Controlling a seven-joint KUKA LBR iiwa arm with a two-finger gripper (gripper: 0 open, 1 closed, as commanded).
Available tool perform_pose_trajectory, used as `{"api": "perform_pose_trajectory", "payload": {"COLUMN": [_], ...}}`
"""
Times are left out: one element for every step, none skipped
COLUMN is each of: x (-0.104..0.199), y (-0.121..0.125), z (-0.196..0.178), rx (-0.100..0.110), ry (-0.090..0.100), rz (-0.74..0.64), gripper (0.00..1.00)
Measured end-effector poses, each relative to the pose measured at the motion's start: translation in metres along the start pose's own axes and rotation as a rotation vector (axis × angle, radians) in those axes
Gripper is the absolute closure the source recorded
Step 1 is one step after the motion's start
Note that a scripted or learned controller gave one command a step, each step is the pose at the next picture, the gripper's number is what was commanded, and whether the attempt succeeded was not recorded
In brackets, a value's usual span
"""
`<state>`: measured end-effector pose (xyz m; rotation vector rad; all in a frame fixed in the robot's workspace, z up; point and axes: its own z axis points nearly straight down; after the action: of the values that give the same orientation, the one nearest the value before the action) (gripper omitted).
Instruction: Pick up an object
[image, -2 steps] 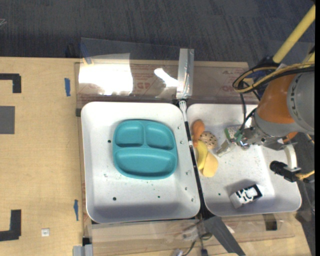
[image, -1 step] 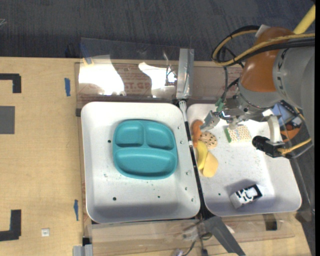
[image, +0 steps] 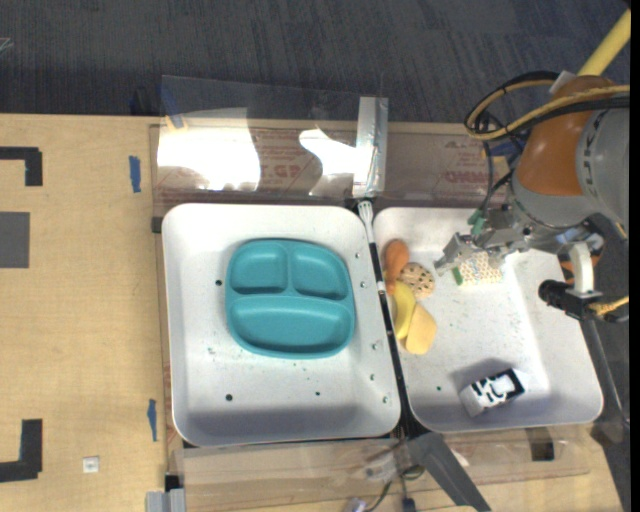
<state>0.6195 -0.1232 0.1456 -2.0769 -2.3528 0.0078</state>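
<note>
My gripper (image: 462, 256) hangs over the upper middle of the right bin (image: 560, 395), reaching in from the right under the grey and orange arm (image: 565, 165). A small white speckled block (image: 485, 268) lies right beside it, partly under the wrist. To the gripper's left, along the bin's left wall, sit an orange oval piece (image: 396, 252), a round speckled cookie-like piece (image: 419, 279), a yellow banana-like piece (image: 402, 305) and a yellow-orange lump (image: 422, 333). A white and black object (image: 492, 389) lies near the front of the bin.
The left bin (image: 190, 310) holds a teal divided plate (image: 291, 298). A clear plastic sheet and a metal bracket (image: 369, 150) stand behind the bins. Cables (image: 500, 100) loop above the arm at the top right.
</note>
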Motion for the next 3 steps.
{"api": "perform_pose_trajectory", "payload": {"x": [-0.077,-0.078,-0.086], "y": [0.001,0.035,0.032], "z": [0.052,0.059,0.058], "rx": [-0.007,0.01,0.016], "ry": [0.0,0.008,0.008], "rz": [-0.256,-0.335,-0.53], "gripper": [0.0,0.0,0.0]}}
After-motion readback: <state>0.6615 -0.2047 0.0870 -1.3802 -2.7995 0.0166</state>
